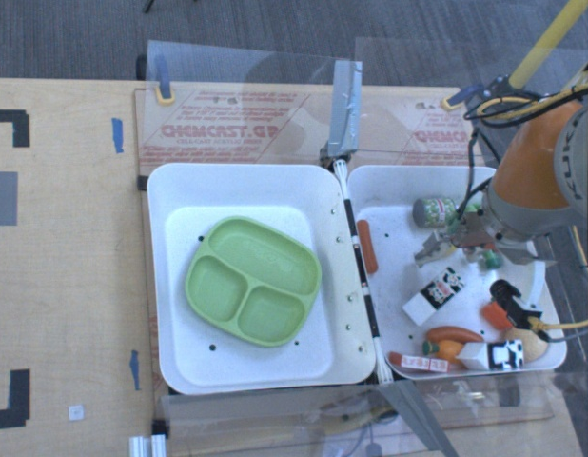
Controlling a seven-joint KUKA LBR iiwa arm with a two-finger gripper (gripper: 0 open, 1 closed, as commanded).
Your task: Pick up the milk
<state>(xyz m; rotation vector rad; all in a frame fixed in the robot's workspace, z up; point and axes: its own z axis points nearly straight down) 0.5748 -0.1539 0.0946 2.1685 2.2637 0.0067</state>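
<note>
Two white bins (pixel 170 284) side by side | grey-and-orange arm (pixel 532 174) reaches in from right, wrist bent down over right bin | green divided plate (pixel 253 280) in left bin | gripper (pixel 444 246) hovers just above milk, grip state cannot be told | milk (pixel 435 294) lies tilted on right bin's floor

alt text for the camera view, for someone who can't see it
A grey and orange robot arm reaches from the right, its gripper hovering just above a cow-patterned milk carton in the right bin among toy foods. The left bin holds a green divided plate.
</note>
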